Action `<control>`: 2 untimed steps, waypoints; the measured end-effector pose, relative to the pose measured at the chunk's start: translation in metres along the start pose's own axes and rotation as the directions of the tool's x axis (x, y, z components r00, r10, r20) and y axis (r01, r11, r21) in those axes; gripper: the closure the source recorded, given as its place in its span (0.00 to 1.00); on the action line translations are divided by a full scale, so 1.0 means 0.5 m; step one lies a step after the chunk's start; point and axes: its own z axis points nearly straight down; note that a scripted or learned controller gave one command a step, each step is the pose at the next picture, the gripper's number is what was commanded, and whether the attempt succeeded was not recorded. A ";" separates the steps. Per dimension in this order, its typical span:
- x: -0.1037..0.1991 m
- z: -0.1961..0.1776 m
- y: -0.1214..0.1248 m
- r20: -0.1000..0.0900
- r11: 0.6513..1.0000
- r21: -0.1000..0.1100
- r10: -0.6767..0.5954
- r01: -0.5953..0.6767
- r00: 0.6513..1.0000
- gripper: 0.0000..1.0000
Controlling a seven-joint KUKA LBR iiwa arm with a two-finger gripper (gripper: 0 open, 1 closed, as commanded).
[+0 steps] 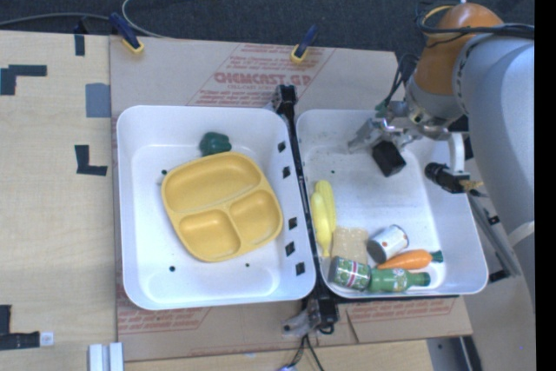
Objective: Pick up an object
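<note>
The grey arm reaches in from the right, its orange band (453, 39) sitting high above the right bin (452, 278), and the gripper (382, 139) hangs over that bin's far half, near the back wall; 1 light finger (363, 137) juts left and a dark one (388, 158) points down toward the bin floor, the 2 spread apart with nothing between them, so the gripper is open and carries no object. All the loose things in this bin lie well apart from it, toward the near side: a yellow banana (323, 213) lies along the left wall, a tan sponge-like pad (349, 241) sits just beside its near end, a small silver can (387, 242) lies on its side right of the pad, an orange carrot (407, 260) rests just in front of the can, and a green bottle (375, 275) lies along the near wall, touching the carrot. In the left bin (139, 274) a yellow divided tray (221, 204) with 3 compartments lies slightly turned, and a dark green object (215, 142) sits at its far edge
</note>
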 end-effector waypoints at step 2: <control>-0.004 -0.078 -0.058 -0.002 1.000 0.007 0.002 -0.002 1.000 0.00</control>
